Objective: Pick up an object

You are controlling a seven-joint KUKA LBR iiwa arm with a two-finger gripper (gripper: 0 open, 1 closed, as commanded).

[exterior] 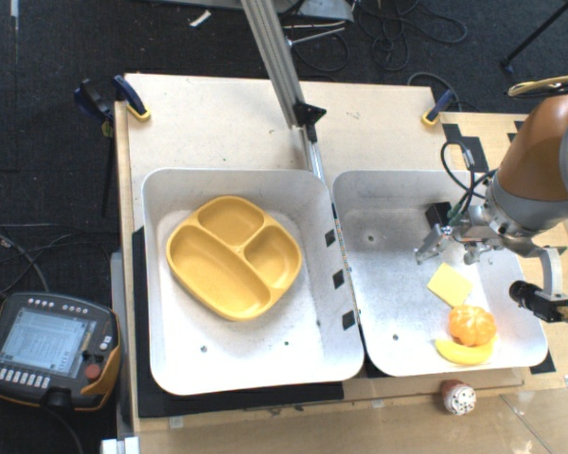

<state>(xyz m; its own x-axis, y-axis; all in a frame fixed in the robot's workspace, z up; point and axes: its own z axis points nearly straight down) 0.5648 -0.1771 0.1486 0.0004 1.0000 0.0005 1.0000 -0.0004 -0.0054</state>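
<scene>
The gripper [442, 244] hangs over the right bin [388, 282], just above a yellow block [450, 285]; whether it is spread or pinched cannot be told, and nothing shows between its tips. Nearer the front edge, an orange [472, 326] rests against a banana [464, 352]. A 3-section yellow plate [233, 255] lies in the left bin [170, 348].
</scene>
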